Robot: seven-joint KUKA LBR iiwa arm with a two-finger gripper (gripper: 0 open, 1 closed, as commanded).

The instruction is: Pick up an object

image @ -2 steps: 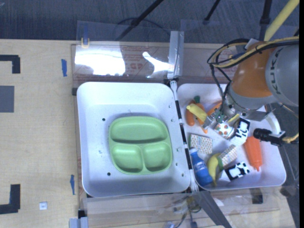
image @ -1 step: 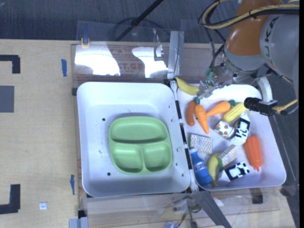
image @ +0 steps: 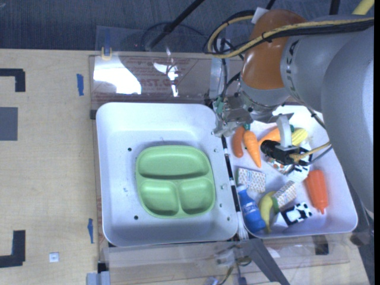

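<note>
Camera view, looking down on the counter (image: 47,159), puts the hand (image: 228,122) low at the far left corner of the right bin (image: 345,217), close to the wall it shares with the left bin (image: 116,117). I cannot tell from this angle whether the hand is open or closed, and nothing shows in its grasp, so I judge the pick not yet made. Everything worth picking lies in the right bin. A small carrot (image: 238,142) and a larger carrot (image: 253,149) lie just beside the hand. Farther off are an ear of corn (image: 299,136), a checked packet (image: 251,180), a blue bottle (image: 253,214), a yellow-green banana (image: 267,205), a black-and-white cow toy (image: 295,214) and an orange vegetable (image: 317,190) near the right wall. The left bin carries a green divided tray (image: 175,180), with no loose item in its compartments. What is left, as I see it, is the whole grasp: closing on one item, most likely a carrot, and lifting it clear. As for writing, a clear sheet (image: 148,76) behind the bins carries reddish print too blurred to read, and I can make out no brand or label on the packet or the bottle.
</note>
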